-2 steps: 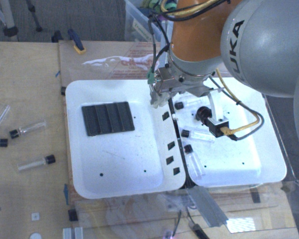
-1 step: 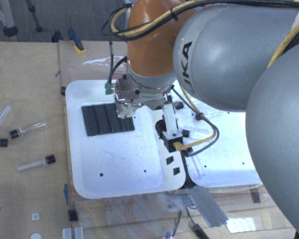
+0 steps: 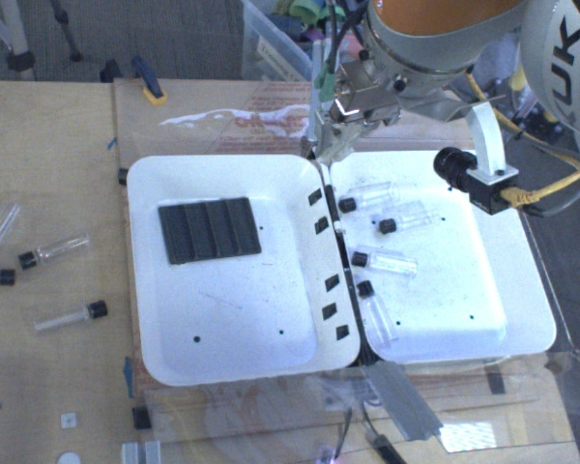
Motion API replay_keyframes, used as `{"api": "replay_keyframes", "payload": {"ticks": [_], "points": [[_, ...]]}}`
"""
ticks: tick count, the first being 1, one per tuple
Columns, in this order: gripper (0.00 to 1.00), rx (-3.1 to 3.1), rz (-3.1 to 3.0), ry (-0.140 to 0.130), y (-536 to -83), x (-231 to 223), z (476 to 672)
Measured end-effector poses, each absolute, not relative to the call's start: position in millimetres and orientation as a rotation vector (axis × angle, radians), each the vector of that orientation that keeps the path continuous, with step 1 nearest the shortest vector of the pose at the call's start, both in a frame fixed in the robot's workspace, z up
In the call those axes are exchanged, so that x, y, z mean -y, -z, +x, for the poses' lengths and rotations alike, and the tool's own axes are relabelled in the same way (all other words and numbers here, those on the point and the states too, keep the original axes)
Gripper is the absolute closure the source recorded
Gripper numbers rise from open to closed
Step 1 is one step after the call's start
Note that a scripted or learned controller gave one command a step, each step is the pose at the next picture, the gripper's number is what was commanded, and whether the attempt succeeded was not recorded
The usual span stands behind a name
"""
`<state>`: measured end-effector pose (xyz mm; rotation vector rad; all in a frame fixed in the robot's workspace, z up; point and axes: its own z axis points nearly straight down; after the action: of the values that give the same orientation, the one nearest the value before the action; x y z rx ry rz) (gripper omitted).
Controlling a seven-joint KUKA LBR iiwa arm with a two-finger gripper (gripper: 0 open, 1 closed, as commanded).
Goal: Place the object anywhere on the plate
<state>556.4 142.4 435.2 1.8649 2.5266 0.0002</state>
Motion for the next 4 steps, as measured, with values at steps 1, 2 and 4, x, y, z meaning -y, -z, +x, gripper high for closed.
{"api": "replay_keyframes", "payload": {"ticks": [1, 2, 4], "points": [[1.0, -2.21, 2.237, 0.006, -276, -175, 501.6], [1.0, -1.986, 2.438, 0.009, -171, -224, 484.1], [1.0, -0.719, 3.061, -0.003, -94, -225, 480.0]]}}
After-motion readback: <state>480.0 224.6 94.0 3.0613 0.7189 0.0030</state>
